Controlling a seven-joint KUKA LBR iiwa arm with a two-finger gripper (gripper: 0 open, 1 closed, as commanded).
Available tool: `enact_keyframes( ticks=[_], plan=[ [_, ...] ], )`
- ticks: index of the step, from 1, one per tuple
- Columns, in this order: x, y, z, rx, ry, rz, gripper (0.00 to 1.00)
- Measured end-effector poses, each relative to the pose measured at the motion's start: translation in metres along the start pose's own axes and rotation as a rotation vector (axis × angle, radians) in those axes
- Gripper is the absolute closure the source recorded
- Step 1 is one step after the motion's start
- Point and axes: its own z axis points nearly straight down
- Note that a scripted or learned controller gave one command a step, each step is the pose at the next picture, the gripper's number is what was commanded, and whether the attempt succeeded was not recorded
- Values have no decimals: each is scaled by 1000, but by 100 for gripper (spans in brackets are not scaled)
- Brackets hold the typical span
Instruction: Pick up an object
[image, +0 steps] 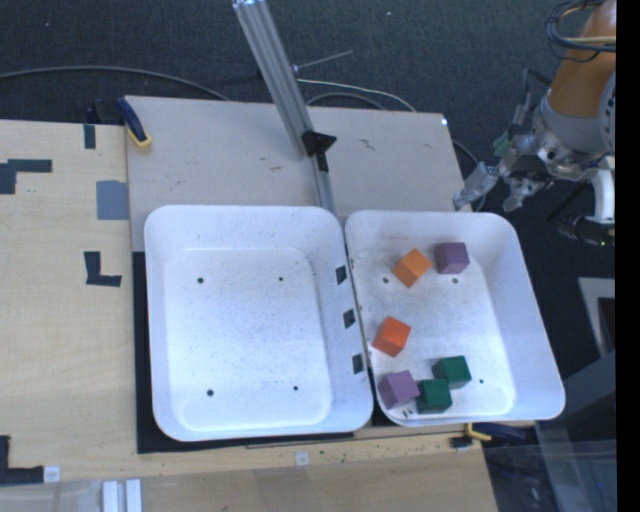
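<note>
The right bin (527, 300) holds several small cubes. An orange cube (411, 267) and a purple cube (451, 257) lie near its far side. Another orange cube (392, 335) sits by the bin's left wall. A purple cube (398, 387) and two green cubes (452, 371) (434, 395) cluster at the near edge. My gripper (492, 195) hangs above the bench just beyond the bin's far right corner, apart from all the cubes. Its two fingers stand open with nothing between them.
The left bin (240, 330) lies beside the right one. A slanted aluminium post (285, 90) rises from the back between the bins. A blue and yellow clamp (135, 122) sits at the bench's far left corner. Cables run across the dark floor behind.
</note>
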Motion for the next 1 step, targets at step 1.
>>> enact_keyframes(
  ticks=[1],
  plan=[
    [-8, -11, -65, -7, -1, 0, 0]
  ],
)
